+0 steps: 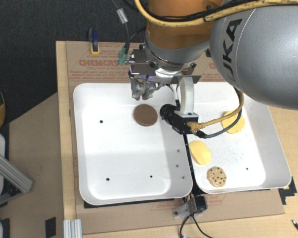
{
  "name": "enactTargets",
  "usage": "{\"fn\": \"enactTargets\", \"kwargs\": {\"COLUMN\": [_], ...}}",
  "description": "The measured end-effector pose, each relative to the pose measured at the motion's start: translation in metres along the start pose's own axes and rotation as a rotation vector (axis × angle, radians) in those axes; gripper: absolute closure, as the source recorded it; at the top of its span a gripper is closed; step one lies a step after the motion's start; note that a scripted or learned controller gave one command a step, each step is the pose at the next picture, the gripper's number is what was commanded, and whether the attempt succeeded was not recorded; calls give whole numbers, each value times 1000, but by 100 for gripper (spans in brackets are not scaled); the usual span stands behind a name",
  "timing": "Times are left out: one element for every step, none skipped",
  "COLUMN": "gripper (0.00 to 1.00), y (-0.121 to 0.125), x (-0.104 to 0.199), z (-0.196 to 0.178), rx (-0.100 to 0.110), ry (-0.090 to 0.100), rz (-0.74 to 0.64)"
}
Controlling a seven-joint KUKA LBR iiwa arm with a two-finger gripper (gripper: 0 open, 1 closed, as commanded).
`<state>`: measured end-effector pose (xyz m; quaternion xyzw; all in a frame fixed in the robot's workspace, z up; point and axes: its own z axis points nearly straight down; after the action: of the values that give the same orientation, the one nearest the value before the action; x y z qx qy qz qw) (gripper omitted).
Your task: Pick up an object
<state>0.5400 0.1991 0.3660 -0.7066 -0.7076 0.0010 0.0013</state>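
The end effector [141, 94] is seen just above a brown disc [146, 115] at the left bin's [89, 148] upper middle. The approach step is judged; its grip state cannot be told. A descent is needed next.

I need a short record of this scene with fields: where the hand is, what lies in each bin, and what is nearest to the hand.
hand: above the far part of the left bin, at
left bin contents: one brown round disc
right bin contents: yellow oval piece, chocolate-chip cookie, yellow piece partly behind a cable
nearest to hand: brown round disc, just in front of it
held: nothing seen between the fingers
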Motion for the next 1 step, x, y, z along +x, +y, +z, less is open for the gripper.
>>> {"fn": "enactTargets", "kwargs": {"gripper": [100], "y": [11], "x": [26], "z": [68], "rx": [6], "ry": [-3], "rz": [-1]}}
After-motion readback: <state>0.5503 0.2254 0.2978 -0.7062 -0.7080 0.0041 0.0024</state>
